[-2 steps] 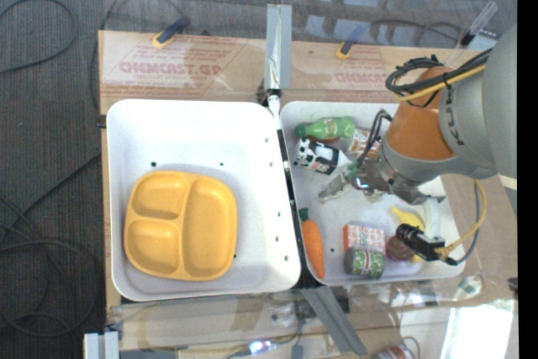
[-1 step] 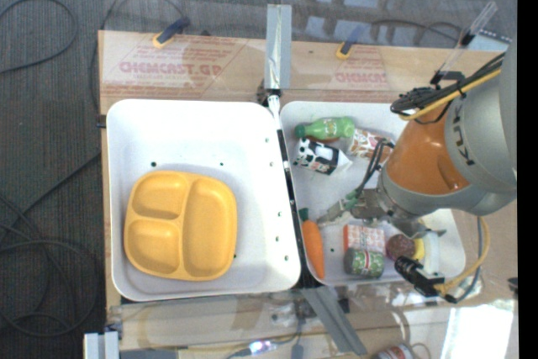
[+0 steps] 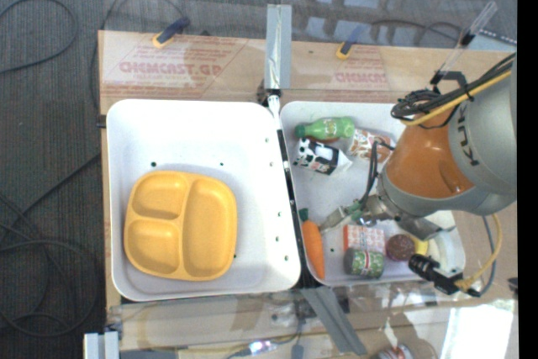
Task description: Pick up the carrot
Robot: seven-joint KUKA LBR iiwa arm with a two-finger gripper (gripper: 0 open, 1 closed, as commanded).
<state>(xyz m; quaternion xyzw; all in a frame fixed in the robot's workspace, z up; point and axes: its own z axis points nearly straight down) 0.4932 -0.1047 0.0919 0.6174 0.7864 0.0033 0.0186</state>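
The carrot [image 3: 313, 249] lies untouched in the right bin [image 3: 290, 172], lengthwise against its left wall near the front corner, so the pick is not yet made. The arm [image 3: 450, 151] hangs over the middle of that bin, and its gripper [image 3: 363, 213] sits under the orange band, off to the carrot's right and apart from it; whether the claw is spread or pressed together cannot be told from this angle. Left to do, by the look of it: move left, come down, grasp and lift. Room is tight: the wall hugs one side of the carrot, while a small carton [image 3: 365, 237] and a green can [image 3: 364, 263] stand just beside the other. The left bin [image 3: 168, 118] bears a yellow tray [image 3: 181, 224]
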